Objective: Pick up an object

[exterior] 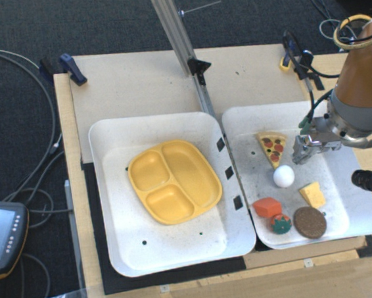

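**Camera view: two bins, six small things, one tool over the right bin**

The desk point(133, 84) carried two shallow white bins side by side. The left bin point(121, 251) held one thing: a yellow tray point(174, 180) with three compartments, lying near the bin's middle and turned at a slant.

The right bin point(358, 216) held six small things. One pizza slice point(273, 147) lay toward the bin's far edge, near its left side. One white ball point(283, 176) sat just below the slice, close to it but apart. One yellow cheese wedge point(313, 195) lay to the right of the ball. Along the near edge there were three more: one red block point(267, 206), one small green and red piece point(281, 224) touching the block's lower side, and one brown round cookie point(309, 222) just beside the green piece, below the cheese.

The single arm point(364, 86) came in from the right over the right bin. Its tool point(303, 148) hung above the bin floor, to the right of the pizza slice and above the ball in the frame. Whether the tool was released or clenched could not be told; nothing was seen between its tips.

Two clamps, one blue clamp point(72, 68) at the desk's far left corner and one black and yellow clamp point(295, 57) at its far right corner, gripped the desk's edge.
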`<state>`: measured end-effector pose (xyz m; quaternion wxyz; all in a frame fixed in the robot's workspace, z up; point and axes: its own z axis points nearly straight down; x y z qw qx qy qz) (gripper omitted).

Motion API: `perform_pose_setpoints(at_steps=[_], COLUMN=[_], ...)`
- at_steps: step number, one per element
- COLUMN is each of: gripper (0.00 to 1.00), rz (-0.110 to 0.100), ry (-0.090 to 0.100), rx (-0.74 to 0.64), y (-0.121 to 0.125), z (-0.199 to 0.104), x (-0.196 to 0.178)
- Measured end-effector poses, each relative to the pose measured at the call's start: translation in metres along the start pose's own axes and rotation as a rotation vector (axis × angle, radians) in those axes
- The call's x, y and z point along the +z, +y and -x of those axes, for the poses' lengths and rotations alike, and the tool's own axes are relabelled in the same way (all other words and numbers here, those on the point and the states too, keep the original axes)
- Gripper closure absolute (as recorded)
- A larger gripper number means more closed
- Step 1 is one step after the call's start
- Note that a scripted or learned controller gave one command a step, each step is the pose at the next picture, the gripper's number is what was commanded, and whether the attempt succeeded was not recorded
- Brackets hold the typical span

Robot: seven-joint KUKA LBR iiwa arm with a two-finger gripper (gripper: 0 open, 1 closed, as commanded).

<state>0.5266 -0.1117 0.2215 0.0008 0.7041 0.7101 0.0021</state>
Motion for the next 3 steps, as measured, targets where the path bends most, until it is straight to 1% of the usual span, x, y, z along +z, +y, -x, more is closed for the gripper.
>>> perform_pose_setpoints(at_steps=[1,2,3], gripper=[1.00,1.00,1.00], rz=[-0.001,-0.002,-0.003], ry=[0.000,0.000,0.000], rx=[0.000,0.001,0.002], y=[0.009,0.024,0.038], z=[-0.061,-0.115,-0.163], x=[-0.004,0.005,0.011])
